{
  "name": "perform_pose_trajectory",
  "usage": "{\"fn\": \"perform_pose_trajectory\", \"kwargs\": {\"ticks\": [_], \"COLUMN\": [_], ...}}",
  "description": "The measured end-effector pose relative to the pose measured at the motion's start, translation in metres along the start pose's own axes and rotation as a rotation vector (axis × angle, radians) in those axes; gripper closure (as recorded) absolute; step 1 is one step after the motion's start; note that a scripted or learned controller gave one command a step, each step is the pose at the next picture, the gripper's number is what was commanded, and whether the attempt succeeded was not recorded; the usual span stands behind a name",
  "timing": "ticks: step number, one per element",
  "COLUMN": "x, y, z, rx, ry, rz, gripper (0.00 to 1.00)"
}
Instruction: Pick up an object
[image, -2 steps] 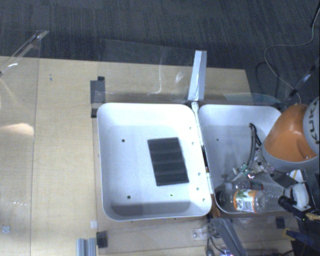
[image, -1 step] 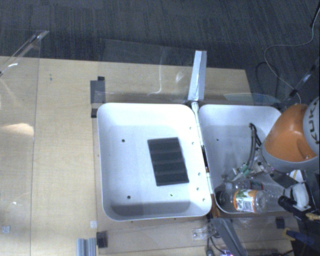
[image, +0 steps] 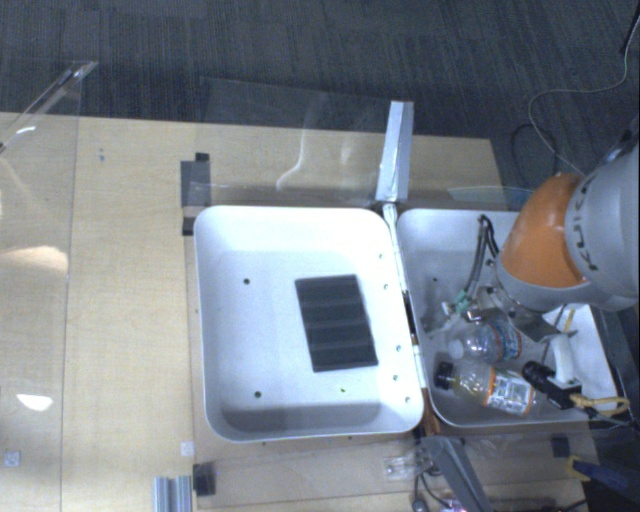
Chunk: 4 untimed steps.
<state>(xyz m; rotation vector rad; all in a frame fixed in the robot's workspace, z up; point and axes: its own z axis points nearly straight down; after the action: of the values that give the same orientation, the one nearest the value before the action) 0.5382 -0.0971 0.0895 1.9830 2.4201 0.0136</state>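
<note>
The arm (image: 548, 245) hangs low in the right bin (image: 437, 228), seemingly at the grasp step, over a clear bottle (image: 487, 343) beside an amber bottle (image: 490, 387); I cannot tell whether the jaws are apart, and next they must clamp one bottle squarely

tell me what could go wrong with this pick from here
1. The clear plastic bottle by the gripper is round and lying down; it may roll or slip away.
2. The amber labelled bottle lies close beside it, along the near wall of the right bin, so it could get bumped or jammed.
</note>
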Motion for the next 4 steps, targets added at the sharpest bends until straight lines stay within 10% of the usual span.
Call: {"fn": "perform_pose_trajectory", "kwargs": {"ticks": [1,2,3,4], "x": [-0.027,-0.026,-0.026,-0.05], "y": [-0.028,-0.026,-0.026,-0.056], "z": [-0.005,-0.016,-0.016,-0.001], "rx": [0.011,0.006,0.007,-0.002], "ry": [0.004,0.004,0.004,0.001], "rz": [0.049,0.044,0.044,0.011], "gripper": [0.0,1.0,0.0,0.0]}}
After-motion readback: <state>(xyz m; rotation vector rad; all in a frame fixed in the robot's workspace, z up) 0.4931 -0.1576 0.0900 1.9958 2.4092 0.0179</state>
